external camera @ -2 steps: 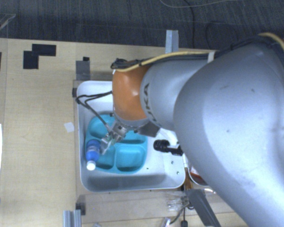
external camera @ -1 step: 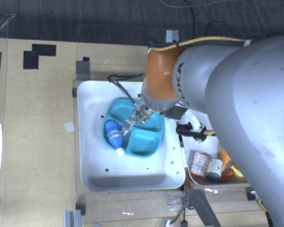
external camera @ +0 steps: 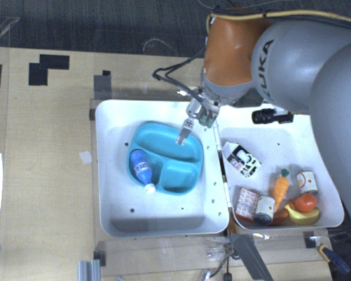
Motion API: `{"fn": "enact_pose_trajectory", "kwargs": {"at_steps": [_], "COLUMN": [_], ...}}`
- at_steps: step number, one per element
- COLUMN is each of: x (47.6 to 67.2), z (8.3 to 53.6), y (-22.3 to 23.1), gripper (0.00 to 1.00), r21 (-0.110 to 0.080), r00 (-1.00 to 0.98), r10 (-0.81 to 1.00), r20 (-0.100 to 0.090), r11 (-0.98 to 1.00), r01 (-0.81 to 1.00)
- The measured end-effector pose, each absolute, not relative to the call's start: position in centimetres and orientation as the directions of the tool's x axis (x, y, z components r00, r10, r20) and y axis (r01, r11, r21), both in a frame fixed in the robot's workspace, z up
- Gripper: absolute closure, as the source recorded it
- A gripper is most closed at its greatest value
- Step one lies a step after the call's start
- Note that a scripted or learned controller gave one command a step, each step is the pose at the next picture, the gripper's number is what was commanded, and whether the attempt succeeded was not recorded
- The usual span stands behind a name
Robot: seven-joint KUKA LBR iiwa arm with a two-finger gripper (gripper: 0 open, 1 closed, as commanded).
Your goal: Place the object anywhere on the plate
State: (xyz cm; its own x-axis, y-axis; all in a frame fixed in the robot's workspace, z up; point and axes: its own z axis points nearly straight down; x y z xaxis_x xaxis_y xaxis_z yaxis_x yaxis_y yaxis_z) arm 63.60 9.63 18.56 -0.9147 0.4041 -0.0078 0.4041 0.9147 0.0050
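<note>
Lying on its side in the camera view, the small blue bottle [external camera: 141, 167] is found in the left compartment of the blue plate [external camera: 159, 139], which sits in the left bin [external camera: 108, 215]. The bottle's long axis runs from upper left to lower right, and its white cap [external camera: 150, 187] is pointed down and to the right, toward the plate's near rim. The bottle looks like smooth, translucent plastic with a rounded body; a pale label is wrapped round its middle (the print is too small to be read). The plate is a glossy moulded tray with rounded corners, split by raised ridges into three hollows. The gripper [external camera: 184, 133] is hung over the plate's far compartment, up and to the right of the bottle and apart from it; its fingers are drawn together into one thin grey tip, and nothing is seen between them. On the arm [external camera: 292, 57], above the orange band, the letters KUKA can be read. In the right bin [external camera: 281, 136], a black-and-white printed packet [external camera: 243, 160], an orange carrot [external camera: 279, 186] with a green top, a yellow banana [external camera: 302, 216], a red round fruit [external camera: 306, 202] and several small labelled cans [external camera: 246, 202] are crowded toward the near side; their labels cannot be read.
</note>
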Motion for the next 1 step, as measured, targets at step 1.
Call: {"fn": "enact_pose_trajectory", "kwargs": {"at_steps": [1], "x": [61.45], "z": [30.67], "y": [9.21], "gripper": [0.00], "r21": [0.005], "r00": [-0.842], "r10": [0.540], "r20": [-0.006], "r11": [0.842], "r01": [0.540]}}
